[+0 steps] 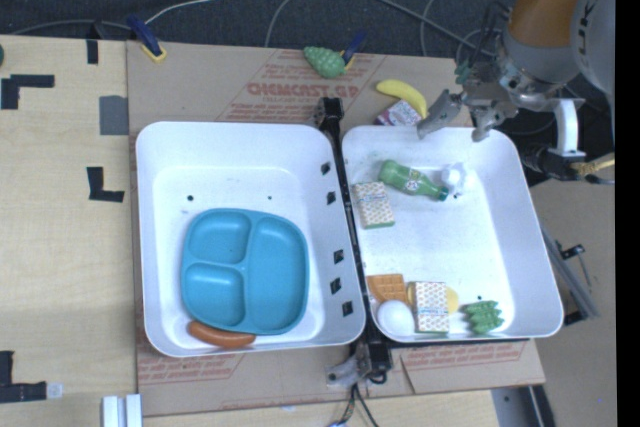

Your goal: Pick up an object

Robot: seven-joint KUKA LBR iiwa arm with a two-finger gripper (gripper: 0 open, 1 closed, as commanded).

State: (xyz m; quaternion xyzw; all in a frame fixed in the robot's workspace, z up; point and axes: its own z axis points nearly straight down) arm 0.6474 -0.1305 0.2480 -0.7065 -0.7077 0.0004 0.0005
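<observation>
My jaws (460, 119) hung open and empty in the upper right of the frame, above the right bin's (530, 215) far rim, ready to descend toward the green bottle (411, 180).

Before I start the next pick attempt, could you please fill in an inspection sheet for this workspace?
Surface: cardboard sheet under two white bins, left bin and right bin.
Job's things: right bin holds green bottle, patterned packets, white egg, green toy.
Clutter: blue tray and sausage in left bin; banana on cardboard.
Grippers: gripper open above right bin's far edge, holding nothing.
Cables: white cable beyond bench.
Surroundings: dark floor.
</observation>
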